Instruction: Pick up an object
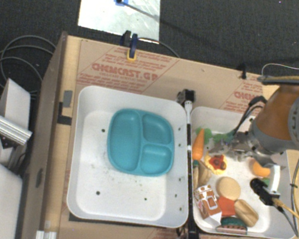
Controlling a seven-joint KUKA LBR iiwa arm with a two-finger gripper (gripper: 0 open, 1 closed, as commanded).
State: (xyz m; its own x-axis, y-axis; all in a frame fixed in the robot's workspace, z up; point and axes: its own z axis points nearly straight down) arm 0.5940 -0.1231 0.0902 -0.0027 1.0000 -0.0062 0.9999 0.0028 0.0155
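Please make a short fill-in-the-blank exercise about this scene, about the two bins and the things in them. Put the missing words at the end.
1. The teal divided plate lies in the ____ bin of the camera view.
2. The plate has ____ compartments.
3. The toy carrot lies beside the ____ wall of the right bin.
4. The arm bends over the ____ bin.

Missing words: left; three; left; right

Toys (221, 199) crowd the right bin (285, 221); the left bin (83, 190) lies open around its plate (140, 142).
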